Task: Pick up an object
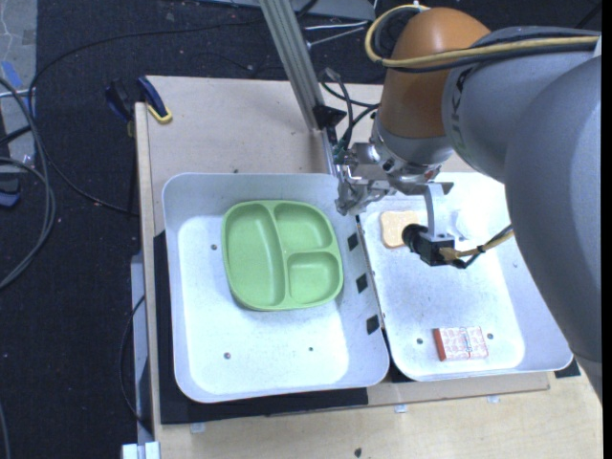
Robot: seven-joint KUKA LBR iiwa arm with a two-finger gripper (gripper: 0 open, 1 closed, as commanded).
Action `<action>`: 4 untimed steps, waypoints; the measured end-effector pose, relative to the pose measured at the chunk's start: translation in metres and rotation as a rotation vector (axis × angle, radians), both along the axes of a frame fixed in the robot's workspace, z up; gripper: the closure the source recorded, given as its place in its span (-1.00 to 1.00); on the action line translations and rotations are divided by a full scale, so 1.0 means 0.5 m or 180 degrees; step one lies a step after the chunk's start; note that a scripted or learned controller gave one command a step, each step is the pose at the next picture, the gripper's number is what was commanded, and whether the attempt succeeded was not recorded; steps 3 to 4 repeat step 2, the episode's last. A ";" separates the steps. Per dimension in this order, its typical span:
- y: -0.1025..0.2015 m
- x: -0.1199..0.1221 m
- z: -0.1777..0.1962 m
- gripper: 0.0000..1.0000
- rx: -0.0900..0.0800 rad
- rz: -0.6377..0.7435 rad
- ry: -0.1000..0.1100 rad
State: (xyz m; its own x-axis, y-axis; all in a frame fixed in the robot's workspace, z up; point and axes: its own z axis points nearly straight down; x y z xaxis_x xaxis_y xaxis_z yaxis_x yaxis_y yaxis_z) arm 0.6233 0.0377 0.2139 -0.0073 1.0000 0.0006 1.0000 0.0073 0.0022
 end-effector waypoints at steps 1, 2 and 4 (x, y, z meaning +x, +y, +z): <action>0.104 0.044 0.031 1.00 0.0005 0.0002 -0.0008; 0.097 0.042 0.029 -1.00 -0.0002 -0.0014 0.0005; 0.097 0.042 0.029 -1.00 -0.0002 -0.0014 0.0005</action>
